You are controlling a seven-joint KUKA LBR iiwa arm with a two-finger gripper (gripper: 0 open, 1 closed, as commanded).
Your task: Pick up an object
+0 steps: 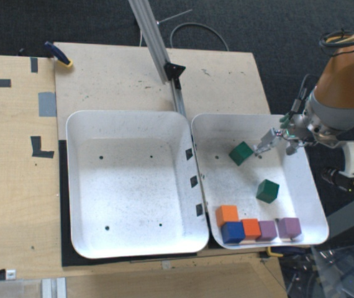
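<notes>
Green block (pixel 241 153) just left (touching?) of claw (pixel 265 145).

My bench (pixel 133 79): pale wood board. Two white bins directly on it, the right bin (pixel 304 185) under the gripper (pixel 265 146), the left bin (pixel 77 166) well beyond. A blue-yellow clamp (pixel 59 54) lies at the corner farthest from the gripper.

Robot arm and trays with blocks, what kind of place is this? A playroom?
Probably a robot lab, not a playroom. A grey and orange robot arm reaches over two white bins on a plywood bench, and coloured blocks sit in the right bin for grasping practice.
</notes>
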